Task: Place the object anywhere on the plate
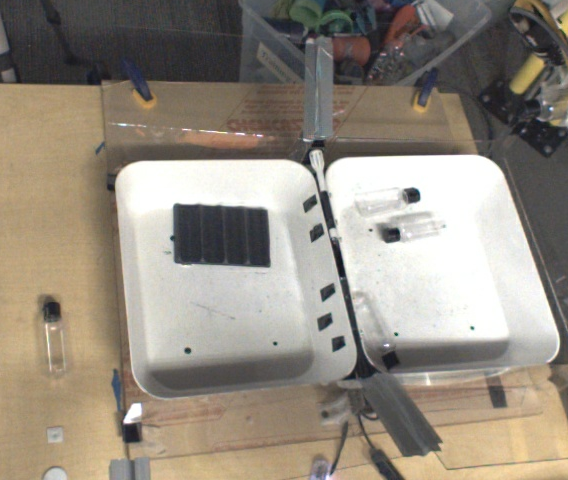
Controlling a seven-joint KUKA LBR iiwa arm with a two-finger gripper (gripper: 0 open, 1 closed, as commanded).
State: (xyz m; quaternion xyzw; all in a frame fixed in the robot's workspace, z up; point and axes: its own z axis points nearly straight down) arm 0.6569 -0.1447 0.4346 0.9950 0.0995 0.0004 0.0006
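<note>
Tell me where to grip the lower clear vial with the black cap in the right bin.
Grip the lower clear plastic vial with the black cap across the middle of its body, coming straight down. It lies flat, roughly left to right, so set the jaws across its width. The upper clear vial sits close above, likely leaving little room.

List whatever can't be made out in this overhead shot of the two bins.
- Clear vials in the right bin: too small and see-through in the camera view to tell their contents or whether they touch.
- Dark plate in the left bin: surface detail too blurred to read.
- Vial on the bench: label too small.
- Storage tub: cut off by the top edge.
</note>
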